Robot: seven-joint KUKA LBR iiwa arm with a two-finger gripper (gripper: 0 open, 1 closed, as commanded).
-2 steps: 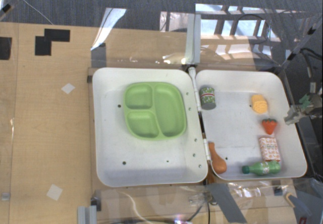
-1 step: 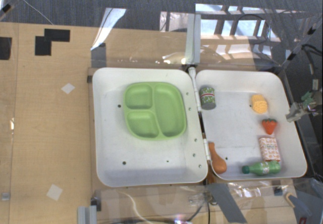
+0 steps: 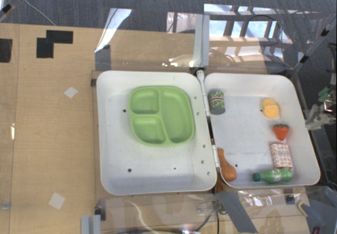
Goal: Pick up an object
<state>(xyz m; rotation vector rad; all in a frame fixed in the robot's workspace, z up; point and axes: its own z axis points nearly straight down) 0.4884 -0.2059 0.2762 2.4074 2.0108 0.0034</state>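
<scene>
Green bottle (image 3: 272, 176) lying along the near wall of the right bin (image 3: 247, 122), nothing lifted yet.

Taking that bottle as the landmark: a small printed carton (image 3: 281, 155) stands just behind it, a strawberry-like toy (image 3: 281, 132) further back, and a yellow corn-like piece (image 3: 270, 108) beyond that. Off to the bottle's left, against the bin's near-left corner, rests an orange-brown drumstick-shaped toy (image 3: 226, 166); a small can (image 3: 216, 101) sits at the far-left corner. Across the divider, the left bin (image 3: 113, 169) bears a green sectioned plate (image 3: 160, 115). As for the gripper, I cannot tell its state. Judging by how everything rests on the bin floors, the pick is not begun: choosing, approaching, grasping and lifting all remain.
</scene>
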